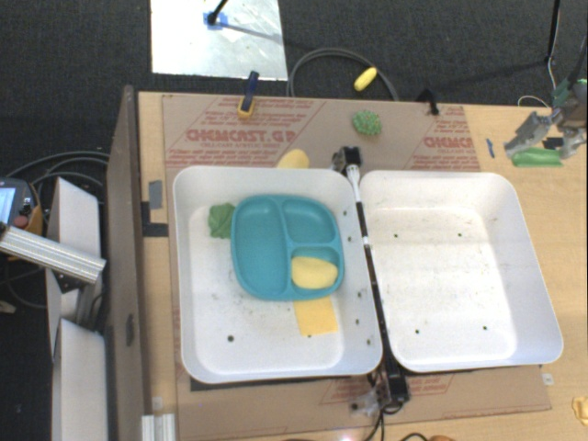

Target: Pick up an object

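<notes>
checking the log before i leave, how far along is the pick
Done: nothing looks picked yet. The teal divided plastic plate lies in the left white bin, a yellow rounded piece in its compartment, a flat yellow square at its near edge and a green leafy piece at its left edge. In hand: nothing visible. Left: the whole grasp and lift.

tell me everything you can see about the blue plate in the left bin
The blue plate is a teal, plastic-looking divided tray with three compartments and rounded corners, lying flat in the left bin. A yellow rounded piece sits in its lower right compartment. A green piece touches its left edge, and a flat yellow slice pokes out below.
</notes>
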